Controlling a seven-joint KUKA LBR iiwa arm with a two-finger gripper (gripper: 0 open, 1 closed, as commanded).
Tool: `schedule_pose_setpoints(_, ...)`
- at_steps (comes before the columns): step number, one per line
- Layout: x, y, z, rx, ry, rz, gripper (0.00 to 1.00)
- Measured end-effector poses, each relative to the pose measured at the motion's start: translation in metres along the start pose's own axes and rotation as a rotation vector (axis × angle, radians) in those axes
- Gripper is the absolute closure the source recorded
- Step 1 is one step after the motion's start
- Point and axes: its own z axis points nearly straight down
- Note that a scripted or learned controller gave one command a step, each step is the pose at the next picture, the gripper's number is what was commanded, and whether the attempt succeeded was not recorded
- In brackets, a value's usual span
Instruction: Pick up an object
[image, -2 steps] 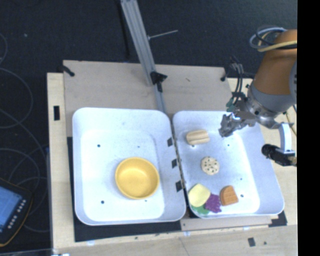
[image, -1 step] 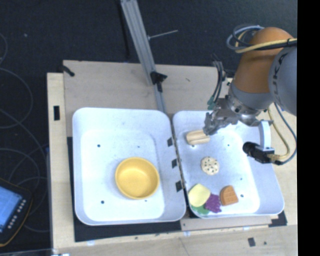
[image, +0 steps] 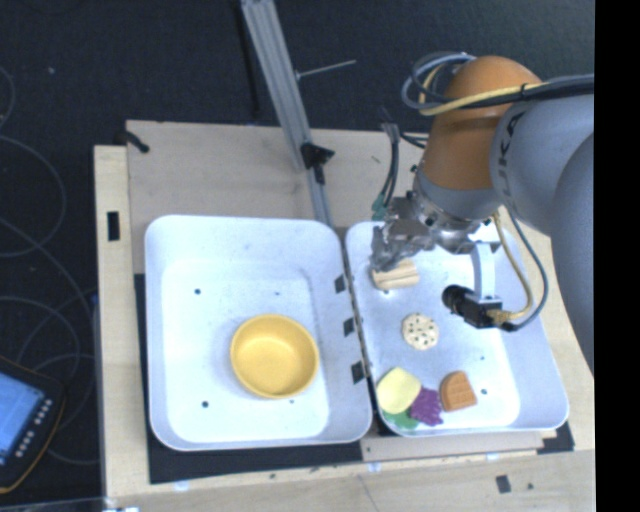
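A grey robot arm (image: 545, 150) with an orange band fills the upper right of the frame, bent down over the right white bin (image: 520, 400). The left white bin (image: 180, 260) holds a yellow bowl (image: 274, 355) at lower centre. The gripper (image: 393, 262) sits directly on a pale wooden block (image: 394, 277) at the right bin's upper left, seemingly placed to grasp it; I cannot tell how the jaws stand. Below lie a speckled cookie (image: 420, 331), then a yellow-green piece (image: 398, 390), a purple piece (image: 427, 407) and a brown toy (image: 457, 390) clustered along the near edge.
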Motion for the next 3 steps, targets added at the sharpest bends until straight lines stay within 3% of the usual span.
schedule_pose_setpoints(2, 0.105, 0.021, 0.013, -0.003, 0.000, -0.001, 1.00)
schedule_pose_setpoints(3, 0.101, 0.021, 0.013, -0.002, -0.002, 0.002, 0.00)
